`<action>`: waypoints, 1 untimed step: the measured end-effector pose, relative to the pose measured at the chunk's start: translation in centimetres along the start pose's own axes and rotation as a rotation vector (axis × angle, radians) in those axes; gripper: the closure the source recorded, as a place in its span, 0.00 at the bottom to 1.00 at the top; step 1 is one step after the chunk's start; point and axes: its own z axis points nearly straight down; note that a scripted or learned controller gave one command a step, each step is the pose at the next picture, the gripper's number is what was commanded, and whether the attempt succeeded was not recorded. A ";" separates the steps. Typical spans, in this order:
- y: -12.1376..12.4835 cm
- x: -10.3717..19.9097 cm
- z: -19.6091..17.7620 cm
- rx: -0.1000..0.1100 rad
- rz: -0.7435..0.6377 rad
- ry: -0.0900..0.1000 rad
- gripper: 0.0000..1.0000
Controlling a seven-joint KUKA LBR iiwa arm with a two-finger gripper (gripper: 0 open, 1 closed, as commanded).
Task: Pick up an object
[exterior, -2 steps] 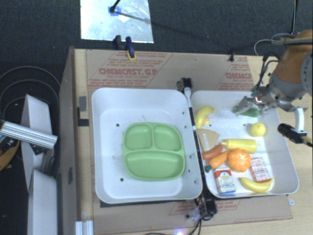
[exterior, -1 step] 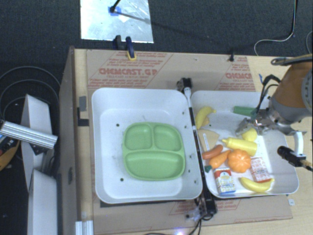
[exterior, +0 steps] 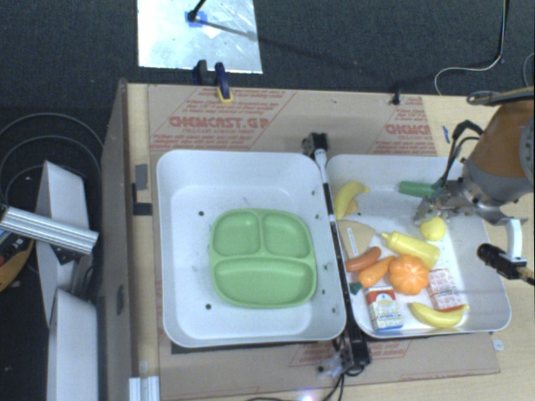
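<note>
The gripper [exterior: 436,200] hangs at the upper right of the frame, over the right bin [exterior: 501,307]. A small yellow lemon [exterior: 433,228] lies just below it in the picture, the nearest object to take. Beside the lemon a yellow bottle [exterior: 411,246] lies with its long axis slanting down-right. Whether the pincer is apart or together I cannot tell; the wrist covers it.

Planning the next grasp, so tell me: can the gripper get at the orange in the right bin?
Probably yes. The orange lies uncovered, nothing on top, though a carrot and yellow bottle press close; the gripper is just above it in the view.
</note>
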 end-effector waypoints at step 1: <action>-2.2 9.3 -8.8 -0.002 -0.010 0.004 1.00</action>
